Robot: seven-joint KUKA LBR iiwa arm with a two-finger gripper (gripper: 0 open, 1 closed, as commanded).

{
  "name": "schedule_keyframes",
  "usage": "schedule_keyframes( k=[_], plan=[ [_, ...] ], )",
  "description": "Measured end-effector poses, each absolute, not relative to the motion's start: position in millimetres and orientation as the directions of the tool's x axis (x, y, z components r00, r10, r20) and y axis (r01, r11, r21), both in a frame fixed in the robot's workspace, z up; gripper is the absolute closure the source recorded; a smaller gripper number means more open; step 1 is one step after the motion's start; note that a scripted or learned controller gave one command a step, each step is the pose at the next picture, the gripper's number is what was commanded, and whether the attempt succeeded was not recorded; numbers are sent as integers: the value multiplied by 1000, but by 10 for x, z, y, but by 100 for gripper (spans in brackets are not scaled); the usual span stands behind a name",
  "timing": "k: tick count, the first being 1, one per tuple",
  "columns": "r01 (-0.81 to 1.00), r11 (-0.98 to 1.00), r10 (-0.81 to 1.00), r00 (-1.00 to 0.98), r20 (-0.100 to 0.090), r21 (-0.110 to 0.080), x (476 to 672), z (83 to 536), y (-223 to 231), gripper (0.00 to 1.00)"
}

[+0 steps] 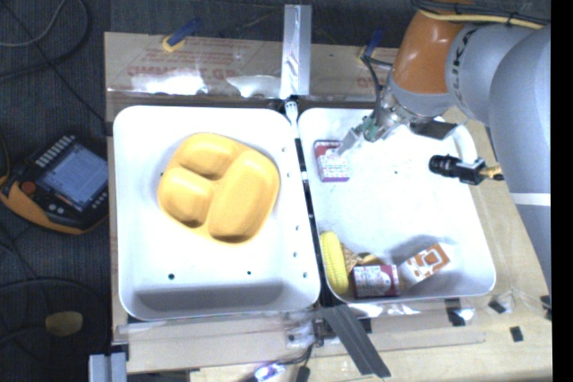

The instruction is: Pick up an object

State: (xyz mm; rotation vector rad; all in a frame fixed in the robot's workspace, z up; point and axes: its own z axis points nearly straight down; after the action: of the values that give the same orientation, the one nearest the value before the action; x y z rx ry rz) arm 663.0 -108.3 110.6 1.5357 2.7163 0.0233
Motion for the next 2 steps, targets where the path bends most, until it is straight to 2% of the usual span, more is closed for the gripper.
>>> schedule_keyframes(
  k=[1,2],
  plan=[
    [971,239,971,-239,-2,-2,6687,1831,-752,100],
    [938,346,938,-346,-2,-2,6395,2192,-272,100]
  ],
)
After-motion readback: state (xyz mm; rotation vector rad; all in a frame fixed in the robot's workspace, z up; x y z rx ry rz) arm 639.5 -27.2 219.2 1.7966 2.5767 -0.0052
